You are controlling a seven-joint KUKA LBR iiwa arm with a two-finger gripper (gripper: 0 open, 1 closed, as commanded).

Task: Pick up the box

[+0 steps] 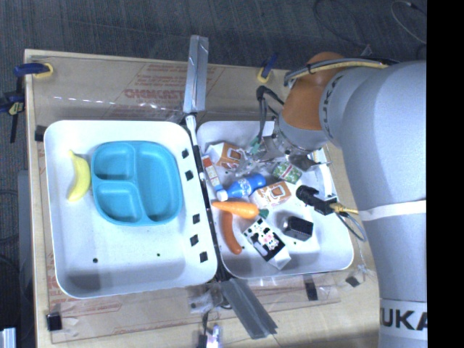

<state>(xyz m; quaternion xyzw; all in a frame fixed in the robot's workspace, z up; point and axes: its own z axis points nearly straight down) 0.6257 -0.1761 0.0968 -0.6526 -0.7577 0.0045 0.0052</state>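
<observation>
Several small boxes lie in the right bin (333, 256). A black-and-white patterned box (267, 243) rests near the front. An orange-and-white box (275, 193) lies in the middle, a similar one (232, 155) sits at the back left, and a small green one (288, 172) lies beside the wrist. My gripper (264, 149) reaches down into the back of this bin, between the back-left box and the green one. The wrist and clutter hide its tips, and I see nothing lifted.
In the right bin also lie a blue-and-white bottle (241, 188), a carrot (235, 209), a reddish sausage (231, 235) and a black block (297, 228). The left bin (109, 263) holds a blue divided tray (138, 181) and a banana (78, 176).
</observation>
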